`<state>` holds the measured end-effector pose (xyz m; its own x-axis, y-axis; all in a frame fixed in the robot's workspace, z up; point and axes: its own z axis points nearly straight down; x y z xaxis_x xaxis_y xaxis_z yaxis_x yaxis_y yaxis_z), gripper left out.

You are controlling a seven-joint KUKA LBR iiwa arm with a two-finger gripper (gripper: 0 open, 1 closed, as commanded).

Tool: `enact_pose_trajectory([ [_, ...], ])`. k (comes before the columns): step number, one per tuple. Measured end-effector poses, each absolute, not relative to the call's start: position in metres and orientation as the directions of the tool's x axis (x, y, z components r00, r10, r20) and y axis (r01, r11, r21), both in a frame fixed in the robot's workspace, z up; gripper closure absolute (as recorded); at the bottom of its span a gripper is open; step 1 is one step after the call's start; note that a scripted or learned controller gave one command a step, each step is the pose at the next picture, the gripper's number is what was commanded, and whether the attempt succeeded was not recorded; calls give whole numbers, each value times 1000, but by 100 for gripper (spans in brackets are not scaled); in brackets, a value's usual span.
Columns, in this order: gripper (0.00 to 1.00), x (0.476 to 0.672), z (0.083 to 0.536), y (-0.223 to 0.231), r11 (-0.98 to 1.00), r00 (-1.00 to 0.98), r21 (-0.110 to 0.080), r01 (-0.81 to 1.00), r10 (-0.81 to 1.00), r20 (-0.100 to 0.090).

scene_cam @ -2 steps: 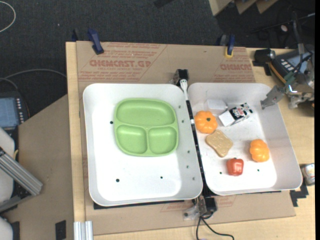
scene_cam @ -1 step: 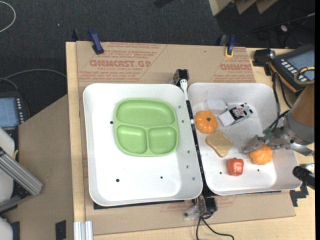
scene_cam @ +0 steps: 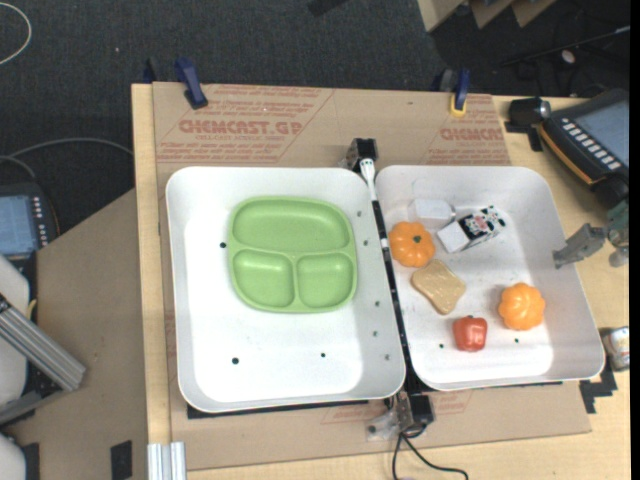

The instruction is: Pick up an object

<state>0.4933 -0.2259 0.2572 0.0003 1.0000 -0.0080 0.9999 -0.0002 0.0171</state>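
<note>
The right bin (scene_cam: 560, 363) holds several small items. An orange pumpkin-like toy (scene_cam: 411, 244) lies by the bin's left wall. Below it rests a tan bread slice (scene_cam: 438, 288). A red pepper-like toy (scene_cam: 470, 333) sits near the front, and an orange fruit (scene_cam: 521, 306) lies to its right. A black-and-white toy (scene_cam: 475, 227) and a white scrap (scene_cam: 432, 209) lie toward the back. At the bin's right rim a grey part of my gripper (scene_cam: 580, 245) pokes in, apart from every item, with the orange fruit the closest to it.
The left bin (scene_cam: 200, 358) holds a green divided plate (scene_cam: 293, 253). Both bins rest on a cardboard sheet (scene_cam: 250, 118) clamped at the back. A tablet-like device (scene_cam: 590, 138) sits at the far right, with cables at the front.
</note>
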Motion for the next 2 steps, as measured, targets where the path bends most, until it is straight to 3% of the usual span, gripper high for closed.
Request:
enact_pose_trajectory([
  [1, 0, 481, 96, -221, 4, -4, 2, 1000, 1000, 4],
  [2, 0, 481, 192, -225, 1, -1, 9, 1000, 1000, -5],
])
